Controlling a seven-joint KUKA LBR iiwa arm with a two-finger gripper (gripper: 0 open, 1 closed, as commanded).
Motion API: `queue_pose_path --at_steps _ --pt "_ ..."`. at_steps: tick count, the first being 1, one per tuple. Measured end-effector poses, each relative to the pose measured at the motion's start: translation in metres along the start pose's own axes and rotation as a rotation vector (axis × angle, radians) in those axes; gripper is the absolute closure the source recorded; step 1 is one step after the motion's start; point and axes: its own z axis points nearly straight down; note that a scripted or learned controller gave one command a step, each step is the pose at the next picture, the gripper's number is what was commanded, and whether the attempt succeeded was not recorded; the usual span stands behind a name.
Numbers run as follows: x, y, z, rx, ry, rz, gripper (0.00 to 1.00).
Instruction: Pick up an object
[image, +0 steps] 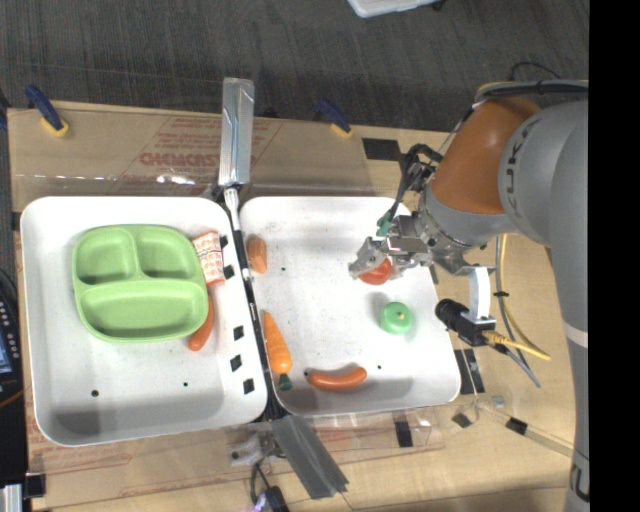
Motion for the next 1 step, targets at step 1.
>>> queue_pose_path --at_steps 1 --pt "-0.0372 0.0157 0.0250 0.005 0.000 0.032 1.00"
